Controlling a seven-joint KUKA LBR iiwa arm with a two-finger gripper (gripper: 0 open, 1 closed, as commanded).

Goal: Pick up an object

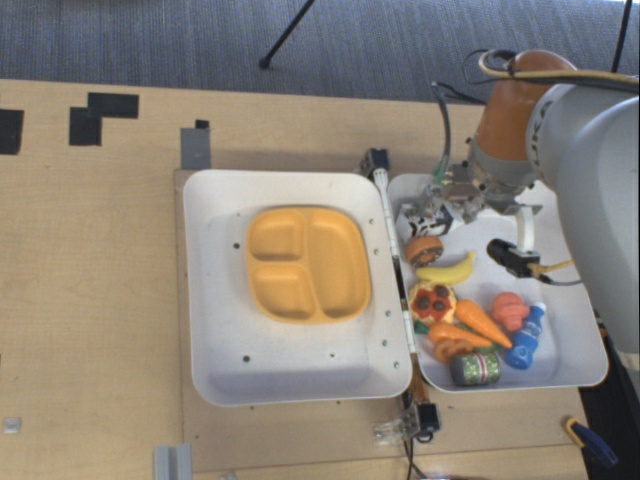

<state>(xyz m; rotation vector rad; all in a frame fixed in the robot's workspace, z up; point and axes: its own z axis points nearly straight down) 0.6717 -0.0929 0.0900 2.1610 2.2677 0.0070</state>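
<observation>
Grey carpet lies behind the pale wooden table (90, 298), which holds two shallow white bins. The left white bin (215, 368) has a yellow plastic tray with three parts (305, 263) in it. The right white bin (580, 363) is full of toy food: a yellow banana (447, 269), an orange carrot (484, 323), a small green can (476, 369), a blue bottle (526, 337) and a round brown piece (425, 249). The end effector (440, 211) sits low at the back of this bin, just by the brown piece. I cannot tell if it is open or holding anything. The toys lie close together, so it could bump one away or grab two. No words can be read anywhere.
</observation>
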